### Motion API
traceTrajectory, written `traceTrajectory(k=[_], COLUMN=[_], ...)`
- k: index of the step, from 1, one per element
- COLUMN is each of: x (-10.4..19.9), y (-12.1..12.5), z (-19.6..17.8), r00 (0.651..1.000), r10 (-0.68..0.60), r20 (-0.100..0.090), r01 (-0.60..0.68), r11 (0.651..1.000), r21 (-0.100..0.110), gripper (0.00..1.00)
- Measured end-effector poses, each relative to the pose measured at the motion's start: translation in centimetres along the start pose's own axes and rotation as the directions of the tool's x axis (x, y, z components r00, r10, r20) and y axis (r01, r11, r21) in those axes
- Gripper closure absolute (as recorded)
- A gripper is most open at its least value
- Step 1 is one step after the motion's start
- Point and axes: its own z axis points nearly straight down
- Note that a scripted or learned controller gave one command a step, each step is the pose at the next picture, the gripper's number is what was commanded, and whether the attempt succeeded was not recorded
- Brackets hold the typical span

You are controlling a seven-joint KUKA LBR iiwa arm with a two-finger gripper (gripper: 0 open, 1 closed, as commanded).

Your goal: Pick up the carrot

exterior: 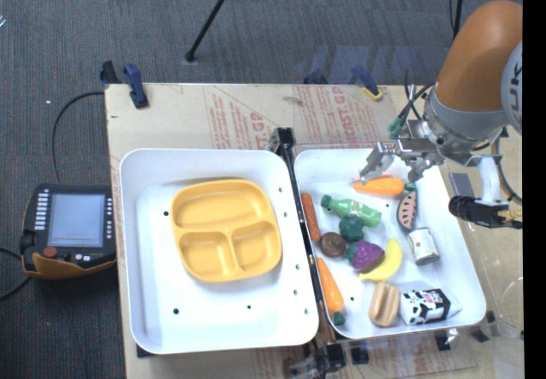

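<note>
Gripper: fingers spread, poised just above the right bin, nothing between them.
Carrot: lies in that bin's far part, directly beneath the fingers, lengthwise left-right.
Neighbours: green bottle and watermelon slice nearby.
Technique: descend straddling the carrot's narrow width, close at mid-length, lift vertically.
</note>
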Motion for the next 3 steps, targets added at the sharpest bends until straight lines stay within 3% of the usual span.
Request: traceTrajectory(k=[1, 2, 3], x=[-5.3, -9.1, -9.1], y=[2.8, 5.0, 5.1], z=[13.5, 15.8, 14.8], r00=[0.986, 0.944, 0.948], r10=[0.166, 0.328, 0.320], r20=[0.000, -0.015, -0.009], r01=[-0.166, -0.329, -0.320], r11=[0.986, 0.944, 0.947], r21=[0.013, -0.009, -0.009], gripper=[0.00, 0.00, 1.00])
